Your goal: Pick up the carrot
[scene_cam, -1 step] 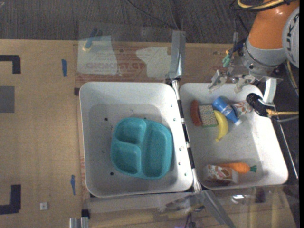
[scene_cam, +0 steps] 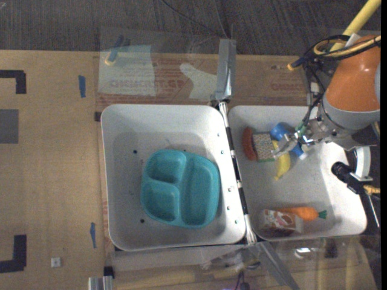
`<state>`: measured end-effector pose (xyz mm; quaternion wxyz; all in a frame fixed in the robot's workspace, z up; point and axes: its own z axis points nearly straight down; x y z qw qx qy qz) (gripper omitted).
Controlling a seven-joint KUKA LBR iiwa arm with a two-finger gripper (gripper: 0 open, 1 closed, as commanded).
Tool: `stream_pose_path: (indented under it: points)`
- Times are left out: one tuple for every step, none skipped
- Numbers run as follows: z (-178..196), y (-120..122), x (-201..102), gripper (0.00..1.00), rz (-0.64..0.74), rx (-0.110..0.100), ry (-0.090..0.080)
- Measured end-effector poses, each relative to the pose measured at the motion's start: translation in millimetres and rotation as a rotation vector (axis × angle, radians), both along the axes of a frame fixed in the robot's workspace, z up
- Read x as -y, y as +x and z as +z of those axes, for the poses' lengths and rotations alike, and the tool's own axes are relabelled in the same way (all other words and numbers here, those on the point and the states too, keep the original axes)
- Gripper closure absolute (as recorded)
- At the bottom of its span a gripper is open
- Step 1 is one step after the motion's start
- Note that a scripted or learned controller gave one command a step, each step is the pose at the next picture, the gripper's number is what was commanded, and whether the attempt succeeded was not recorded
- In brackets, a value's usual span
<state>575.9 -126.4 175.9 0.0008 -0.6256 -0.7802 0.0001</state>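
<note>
So the counter (scene_cam: 48, 180) has the two white bins side by side. The left bin (scene_cam: 121, 125) has a teal divided plate (scene_cam: 180, 188) sitting in the middle of it, three compartments, flat on the bin floor.

The right bin (scene_cam: 338, 192) is where the clutter is. The carrot (scene_cam: 305, 213) lies on its side along the near wall, orange with a small green top pointing right, touching a small carton (scene_cam: 282, 220) just to its left. Toward the far end of the bin there's a reddish-brown thing (scene_cam: 248, 144) next to a speckled sponge-like block (scene_cam: 263, 146), plus a blue item (scene_cam: 282, 132) and a yellow banana-looking piece (scene_cam: 282, 167).

The arm comes in from the right, orange band (scene_cam: 357, 83) up top, and the pincer (scene_cam: 294, 142) sits low over that far pile, right around the blue and yellow stuff, well apart from the carrot. Whether the pincer is spread or closed, can't tell from this angle, it's all tangled up visually with the toys under it.
</note>
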Motion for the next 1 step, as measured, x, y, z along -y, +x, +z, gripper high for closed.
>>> stream_pose_path:
  points:
    - [-47.1,-71.2,57.1,0.0,-0.074,0.002,-0.001]
